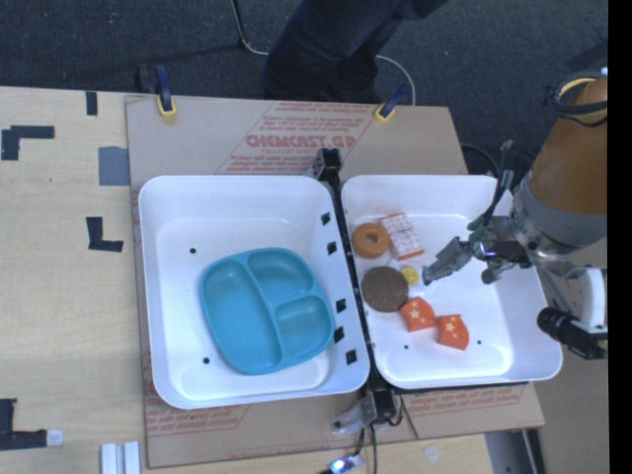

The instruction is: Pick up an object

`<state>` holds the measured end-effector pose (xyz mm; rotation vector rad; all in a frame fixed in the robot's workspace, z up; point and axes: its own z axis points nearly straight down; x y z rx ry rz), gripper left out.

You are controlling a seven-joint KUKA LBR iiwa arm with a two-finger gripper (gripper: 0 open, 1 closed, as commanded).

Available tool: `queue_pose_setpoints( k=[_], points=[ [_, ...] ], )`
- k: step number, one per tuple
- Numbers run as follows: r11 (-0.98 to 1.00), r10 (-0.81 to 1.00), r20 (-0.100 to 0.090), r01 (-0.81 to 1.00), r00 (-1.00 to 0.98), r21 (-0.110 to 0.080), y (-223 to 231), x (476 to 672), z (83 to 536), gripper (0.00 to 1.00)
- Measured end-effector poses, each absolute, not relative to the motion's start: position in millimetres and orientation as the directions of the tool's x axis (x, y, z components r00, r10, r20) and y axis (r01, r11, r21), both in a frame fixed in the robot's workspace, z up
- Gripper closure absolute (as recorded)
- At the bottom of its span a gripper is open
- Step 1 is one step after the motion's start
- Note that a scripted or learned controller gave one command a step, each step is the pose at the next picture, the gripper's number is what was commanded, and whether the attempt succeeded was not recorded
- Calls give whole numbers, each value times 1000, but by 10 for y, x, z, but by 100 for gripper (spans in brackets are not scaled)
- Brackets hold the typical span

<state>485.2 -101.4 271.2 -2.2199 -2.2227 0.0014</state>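
Note:
The right bin holds several small items: a tan doughnut, a red-and-white packet, a dark brown round cookie, a small yellow piece and two red-orange chunks. My gripper hangs above the middle of this bin, right of the cookie and the yellow piece. It is open, with one finger reaching left toward the yellow piece and the other further right. Nothing sits between them.
The left bin carries a blue divided plate. A black ridge separates the bins. The grey arm with its orange band comes in over the right bin's right side.

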Motion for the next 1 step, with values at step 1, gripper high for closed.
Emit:
queue_pose_setpoints(
  k=[1],
  points=[
    [0, 1000, 1, 1000, 0, -6, -1067, 4879, 2097, 0]
  ],
)
